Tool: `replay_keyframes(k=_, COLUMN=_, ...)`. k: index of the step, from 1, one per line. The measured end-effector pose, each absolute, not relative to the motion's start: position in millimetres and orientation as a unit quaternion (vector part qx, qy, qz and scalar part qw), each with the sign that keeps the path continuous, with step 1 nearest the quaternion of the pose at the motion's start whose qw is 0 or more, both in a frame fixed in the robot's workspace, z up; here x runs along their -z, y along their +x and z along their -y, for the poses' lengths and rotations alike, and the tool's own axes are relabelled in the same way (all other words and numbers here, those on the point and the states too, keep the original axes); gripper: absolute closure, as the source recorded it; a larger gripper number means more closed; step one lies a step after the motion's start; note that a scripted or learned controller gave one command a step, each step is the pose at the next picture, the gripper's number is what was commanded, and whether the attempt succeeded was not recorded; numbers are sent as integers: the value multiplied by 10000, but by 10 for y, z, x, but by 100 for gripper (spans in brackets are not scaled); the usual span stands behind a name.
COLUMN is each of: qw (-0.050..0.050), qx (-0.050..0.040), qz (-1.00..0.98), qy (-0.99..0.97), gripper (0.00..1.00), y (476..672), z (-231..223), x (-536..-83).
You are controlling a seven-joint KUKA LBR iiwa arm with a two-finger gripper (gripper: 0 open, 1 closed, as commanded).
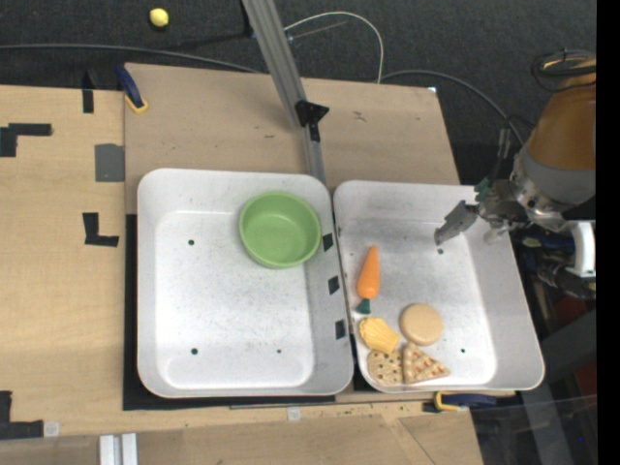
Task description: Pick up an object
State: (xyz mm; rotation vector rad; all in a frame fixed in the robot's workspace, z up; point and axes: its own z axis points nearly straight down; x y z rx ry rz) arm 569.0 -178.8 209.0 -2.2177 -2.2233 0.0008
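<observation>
Gripper (453,227) hangs over the upper right part of the right bin (504,352), nothing between its fingers. One dark finger shows, angled down-left; can't tell from this slant how wide the jaws stand.

Step in hand, as I read it: approach, no target engaged yet. Candidates all sit in the right bin, down-left of the gripper:
- carrot (369,272): closest, near the bin's left wall, lying roughly upright in the view, alone with bare floor around it.
- bun (421,324): below the carrot, toward the bin's lower edge.
- corn (379,335), cracker (385,367), pizza slice (423,365): packed together at the lower left corner, touching or nearly so.

The bowl (280,229) is in the left bin (155,289), well apart from the gripper.

To do it well: go for the carrot. It's isolated, narrow, and a pinch across its short axis should seat. Rotate the wrist so the fingers straddle its width, centre over the fat orange part, not the green tip. Watch the left wall: one finger drops close to it.

Avoid the corner cluster; flat pieces hard to grip, neighbours likely get shoved.
</observation>
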Motion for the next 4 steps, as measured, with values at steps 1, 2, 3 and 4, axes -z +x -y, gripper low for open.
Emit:
replay_keyframes(k=1, qw=8, qx=-3, qz=7079, qy=-7063, gripper=0, y=5689, z=1788, x=-2090)
replay_keyframes(k=2, qw=29, qx=-25, qz=7074, qy=-7068, gripper=0, y=5672, z=1824, x=-1452)
replay_keyframes(k=3, qw=29, qx=-24, qz=7076, qy=-7066, gripper=0, y=5653, z=1813, x=-907)
replay_keyframes(k=4, qw=17, qx=-9, qz=7081, qy=-7061, gripper=100, y=5668, z=1807, x=-1038)
